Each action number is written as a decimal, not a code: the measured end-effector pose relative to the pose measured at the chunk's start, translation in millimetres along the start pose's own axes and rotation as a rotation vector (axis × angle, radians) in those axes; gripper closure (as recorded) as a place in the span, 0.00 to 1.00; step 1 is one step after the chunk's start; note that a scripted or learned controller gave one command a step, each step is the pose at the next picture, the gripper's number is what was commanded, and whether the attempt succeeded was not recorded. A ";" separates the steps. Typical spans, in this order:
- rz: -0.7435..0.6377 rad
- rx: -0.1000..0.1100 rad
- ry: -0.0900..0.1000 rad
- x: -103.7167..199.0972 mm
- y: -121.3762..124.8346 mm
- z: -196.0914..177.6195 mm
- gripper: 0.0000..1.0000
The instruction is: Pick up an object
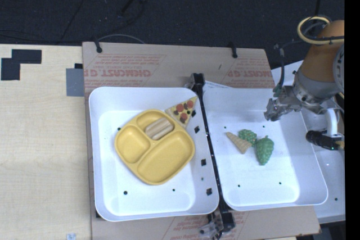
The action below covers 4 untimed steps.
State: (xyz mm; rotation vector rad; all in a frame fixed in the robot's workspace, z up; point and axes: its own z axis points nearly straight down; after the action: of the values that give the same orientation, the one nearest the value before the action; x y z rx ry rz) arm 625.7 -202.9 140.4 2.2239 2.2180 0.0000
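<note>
Grey arm (315,73) reaching from right, orange-banded wrist, end effector (272,112) angled down-left

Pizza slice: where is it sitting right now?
The pizza slice lies in the left bin, near its upper right corner, touching the yellow tray at the tray's top right edge, close to the divider between the bins.

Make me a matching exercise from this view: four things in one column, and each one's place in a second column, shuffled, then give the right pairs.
Things:
1. yellow divided plate
2. pizza slice toy
3. green leafy toy
4. gripper

Places:
A. over the right bin's upper right part
B. in the right bin, beside the cone-shaped piece
C. in the middle of the left bin
D. in the left bin, at the plate's upper right edge

Pairs: 1-C, 2-D, 3-B, 4-A
</note>
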 end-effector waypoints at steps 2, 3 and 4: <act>-0.005 -0.002 -0.001 -3.7 -0.4 -124.6 1.00; -0.008 0.005 0.003 50.9 -7.0 -108.0 1.00; -0.006 0.004 0.002 104.9 -4.4 -108.4 1.00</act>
State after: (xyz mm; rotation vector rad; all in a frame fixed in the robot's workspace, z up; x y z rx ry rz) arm 621.5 -97.9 248.8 2.2206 2.2274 -0.0030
